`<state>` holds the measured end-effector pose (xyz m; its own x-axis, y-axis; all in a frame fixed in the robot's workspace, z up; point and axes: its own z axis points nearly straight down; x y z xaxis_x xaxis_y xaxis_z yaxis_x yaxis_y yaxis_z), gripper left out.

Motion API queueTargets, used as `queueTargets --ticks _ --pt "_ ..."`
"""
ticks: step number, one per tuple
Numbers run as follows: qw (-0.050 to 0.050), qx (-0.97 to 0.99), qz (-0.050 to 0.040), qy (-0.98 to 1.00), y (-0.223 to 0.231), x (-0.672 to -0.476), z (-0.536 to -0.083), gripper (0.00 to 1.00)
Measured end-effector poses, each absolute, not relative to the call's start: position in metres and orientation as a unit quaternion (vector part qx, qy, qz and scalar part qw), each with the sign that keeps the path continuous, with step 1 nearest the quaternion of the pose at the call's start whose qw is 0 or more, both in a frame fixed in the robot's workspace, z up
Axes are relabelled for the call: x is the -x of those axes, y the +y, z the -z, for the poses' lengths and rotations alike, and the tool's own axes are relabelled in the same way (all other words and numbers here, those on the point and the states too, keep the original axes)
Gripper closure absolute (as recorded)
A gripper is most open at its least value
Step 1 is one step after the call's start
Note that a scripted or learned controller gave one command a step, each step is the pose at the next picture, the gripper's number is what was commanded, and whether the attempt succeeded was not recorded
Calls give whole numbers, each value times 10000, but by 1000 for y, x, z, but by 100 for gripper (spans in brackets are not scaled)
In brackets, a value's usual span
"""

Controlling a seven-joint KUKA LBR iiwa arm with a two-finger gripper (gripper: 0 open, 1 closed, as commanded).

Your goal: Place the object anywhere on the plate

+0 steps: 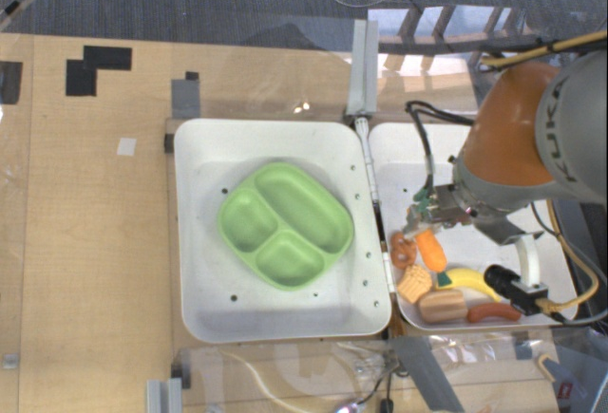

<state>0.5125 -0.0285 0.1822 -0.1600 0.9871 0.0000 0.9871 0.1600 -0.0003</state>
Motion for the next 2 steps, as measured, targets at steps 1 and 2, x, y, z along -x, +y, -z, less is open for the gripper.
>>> queueTargets --ticks 1,2 --pt "-2 6253 3 -7804 -53 -488 -183 100" --pt "-1 5250 5 -8511 6 -489 -183 100"
